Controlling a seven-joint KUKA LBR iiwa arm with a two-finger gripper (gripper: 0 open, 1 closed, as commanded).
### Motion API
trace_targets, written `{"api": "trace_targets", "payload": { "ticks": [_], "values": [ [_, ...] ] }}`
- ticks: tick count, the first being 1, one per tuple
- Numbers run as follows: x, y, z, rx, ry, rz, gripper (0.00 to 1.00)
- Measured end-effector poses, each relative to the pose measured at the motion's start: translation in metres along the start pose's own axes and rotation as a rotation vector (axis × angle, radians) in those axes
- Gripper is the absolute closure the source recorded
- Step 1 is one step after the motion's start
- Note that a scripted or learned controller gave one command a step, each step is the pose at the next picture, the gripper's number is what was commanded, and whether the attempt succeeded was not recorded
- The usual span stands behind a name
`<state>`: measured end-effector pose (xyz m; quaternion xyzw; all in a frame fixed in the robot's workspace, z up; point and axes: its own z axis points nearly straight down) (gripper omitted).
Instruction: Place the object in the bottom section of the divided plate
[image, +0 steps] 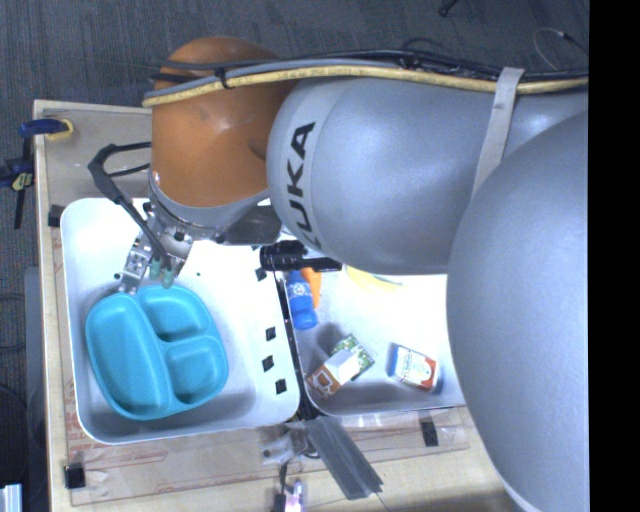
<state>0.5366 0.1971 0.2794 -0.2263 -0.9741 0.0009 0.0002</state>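
A blue divided plate (120, 350) lies in the left bin (80, 240), with one long section on its left and two smaller ones on its right. My gripper (150, 268) hangs just over the plate's upper rim, at the end of the orange-banded wrist (205, 140). There is a hint of green at its tip, but it is too small to identify. The loose objects lie in the right bin (455, 400): a blue bottle (300, 305), a brown and green carton (340, 365) and a white and red carton (412, 367).
The big grey arm body (420, 160) covers the upper part of both bins. An orange item (316, 285) and a yellow item (375, 281) peek out beneath it. A black-marked divider wall (280, 340) separates the bins. A blue clamp (40, 128) sits at the bench's top left corner.
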Motion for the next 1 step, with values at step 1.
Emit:
{"api": "trace_targets", "payload": {
  "ticks": [1],
  "values": [
    [0.0046,0.0208,-0.1551,-0.003,-0.003,-0.148,1.00]
  ]
}}
